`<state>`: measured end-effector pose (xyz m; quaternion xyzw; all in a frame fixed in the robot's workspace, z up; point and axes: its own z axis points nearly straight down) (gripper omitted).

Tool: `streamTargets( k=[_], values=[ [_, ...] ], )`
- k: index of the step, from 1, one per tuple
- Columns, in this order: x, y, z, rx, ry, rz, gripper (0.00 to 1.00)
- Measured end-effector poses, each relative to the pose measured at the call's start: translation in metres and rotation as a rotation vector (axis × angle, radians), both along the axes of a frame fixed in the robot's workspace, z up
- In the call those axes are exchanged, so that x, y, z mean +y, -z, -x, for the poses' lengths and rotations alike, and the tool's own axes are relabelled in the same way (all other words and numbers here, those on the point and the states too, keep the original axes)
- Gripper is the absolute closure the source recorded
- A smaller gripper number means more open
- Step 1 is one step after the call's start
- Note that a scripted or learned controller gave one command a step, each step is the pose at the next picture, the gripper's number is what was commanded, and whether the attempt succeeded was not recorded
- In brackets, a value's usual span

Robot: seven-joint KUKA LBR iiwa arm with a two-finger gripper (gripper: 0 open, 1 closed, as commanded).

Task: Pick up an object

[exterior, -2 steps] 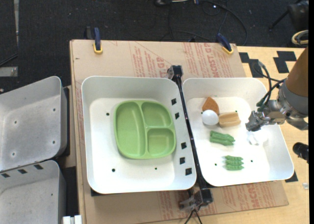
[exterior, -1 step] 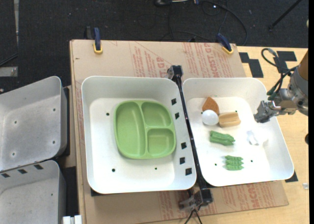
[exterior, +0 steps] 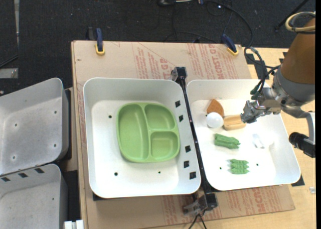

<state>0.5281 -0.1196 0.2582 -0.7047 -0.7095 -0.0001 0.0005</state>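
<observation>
Right bin [exterior: 281, 173]: tan block [exterior: 233, 122] just beside pincer [exterior: 248, 115].

Tool [exterior: 249, 113] at tan block [exterior: 233, 122] in right bin [exterior: 281, 173]; green tray [exterior: 148, 132] in left bin [exterior: 100, 173].

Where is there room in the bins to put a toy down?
In the left bin, white floor rings the green plate, widest along its left. In the right bin, the front corner right of the green toy looks bare. It is crowded by the ball, wooden block and gripper.
</observation>
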Motion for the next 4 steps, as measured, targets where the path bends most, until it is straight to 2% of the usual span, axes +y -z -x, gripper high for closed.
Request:
streamTargets(
  k=[2,3,4],
  values=[
    [0.104,0.009,-0.009,0.0,-0.001,-0.001,1.0],
    [0.154,0.025,-0.026,-0.001,-0.001,0.0,1.0],
    [0.198,0.017,-0.046,-0.003,0.002,0.0,1.0]
  ],
)
